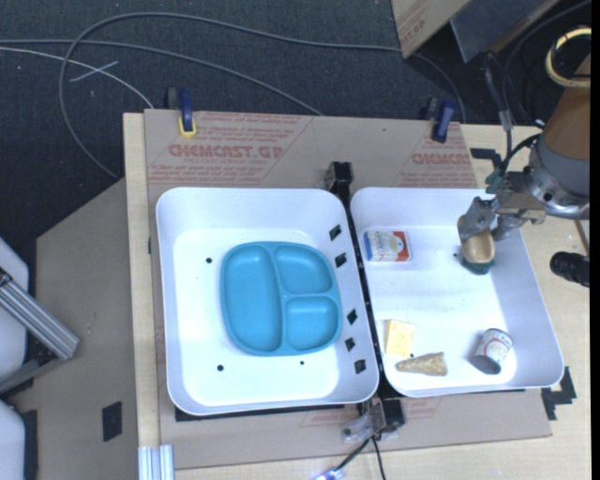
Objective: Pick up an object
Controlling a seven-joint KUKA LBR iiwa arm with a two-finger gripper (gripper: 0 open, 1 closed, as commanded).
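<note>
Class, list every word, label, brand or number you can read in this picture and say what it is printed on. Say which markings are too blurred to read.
"CHEMCAST GP": red print on the brown board behind the left bin, repeated at its right end, fainter.
Small packet in the right bin: blue and red label, too blurred to read.
Small can in the right bin: label too small to read.
Cardboard box at the top edge: print unreadable.
</note>
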